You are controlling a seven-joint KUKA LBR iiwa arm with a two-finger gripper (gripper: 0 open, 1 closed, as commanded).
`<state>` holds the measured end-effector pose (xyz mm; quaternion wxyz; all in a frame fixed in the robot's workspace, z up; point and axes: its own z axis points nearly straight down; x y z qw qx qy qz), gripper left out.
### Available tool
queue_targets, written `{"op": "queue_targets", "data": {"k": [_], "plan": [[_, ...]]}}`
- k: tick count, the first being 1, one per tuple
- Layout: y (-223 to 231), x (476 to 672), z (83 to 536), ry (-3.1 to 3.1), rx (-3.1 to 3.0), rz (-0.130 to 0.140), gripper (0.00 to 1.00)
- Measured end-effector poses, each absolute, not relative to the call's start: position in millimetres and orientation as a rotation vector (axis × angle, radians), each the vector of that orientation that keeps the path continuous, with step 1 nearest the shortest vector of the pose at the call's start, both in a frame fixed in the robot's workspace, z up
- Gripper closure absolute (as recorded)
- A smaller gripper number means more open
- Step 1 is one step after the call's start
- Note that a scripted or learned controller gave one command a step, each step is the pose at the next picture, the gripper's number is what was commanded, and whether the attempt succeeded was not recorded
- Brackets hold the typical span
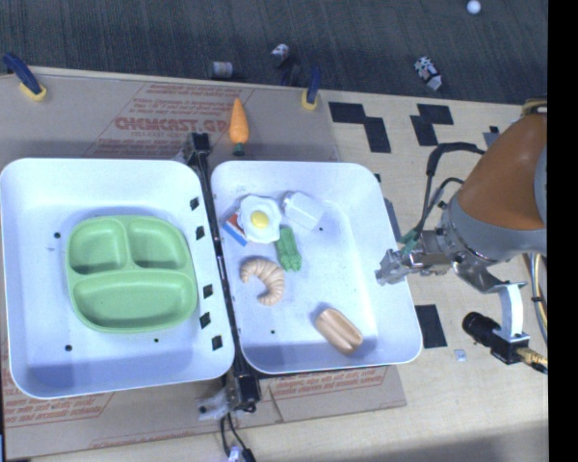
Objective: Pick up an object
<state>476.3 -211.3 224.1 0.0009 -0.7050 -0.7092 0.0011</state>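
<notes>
Seen from above at a slant: two white bins side by side on a brown bench point(154, 114). Right bin point(385, 219), centre of frame, holding a fried-egg toy point(260, 219), white block point(302, 210), green pickle-like piece point(288, 248), croissant point(264, 279) and hot-dog bun point(338, 328). Left bin point(19, 258) carrying a green divided plate point(131, 271). Orange carrot toy point(238, 123) lying on the bench above the bins.

End effector point(397, 266) poised at right of frame, just beside the right bin's right rim, nothing between its fingers; open or closed, impossible to tell at this size.

Likely best target: the bun at lower right of the bin, apart from its neighbours, with bare floor around it. Egg, block and pickle crowded together, harder to separate. Rim to be cleared on the way in; descent best made straight down, away from the wall.
</notes>
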Motion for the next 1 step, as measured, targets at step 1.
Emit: {"op": "queue_targets", "data": {"k": [1], "plan": [[-166.5,477.1,233.6,-2.229,-2.211,0.002,1.00]]}}
